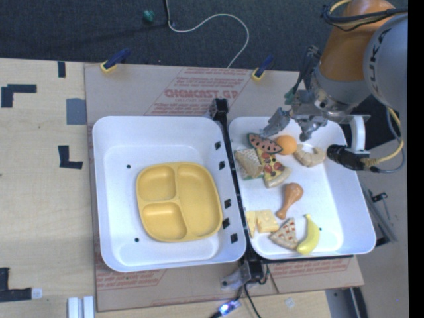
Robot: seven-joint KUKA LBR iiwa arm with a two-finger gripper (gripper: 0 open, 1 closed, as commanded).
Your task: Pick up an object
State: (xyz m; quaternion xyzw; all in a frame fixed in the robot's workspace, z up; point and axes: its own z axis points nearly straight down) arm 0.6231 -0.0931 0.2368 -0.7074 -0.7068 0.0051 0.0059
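- Near edge of right bin point(344, 244): banana point(308, 236) just beside a pizza slice point(285, 234), cheese pieces point(262, 221) to their left.
- Drumstick point(289, 198) mid-bin, apart from the rest.
- Left bin point(116, 177) – yellow divided plate point(177, 201) lies flat in it.
- Far part of right bin: second pizza slice point(268, 159) overlapping a cracker-like piece point(248, 161), orange point(286, 144) just beside it, a pale lump point(309, 156) to the right.
- Gripper point(293, 126) hovers over the orange – fingers spread wide, one on each side, nothing between them.
- Both bins sit on cardboard point(192, 91) on the bench point(33, 191).
- Grey arm point(391, 45) with orange band point(351, 32) comes in from the right.
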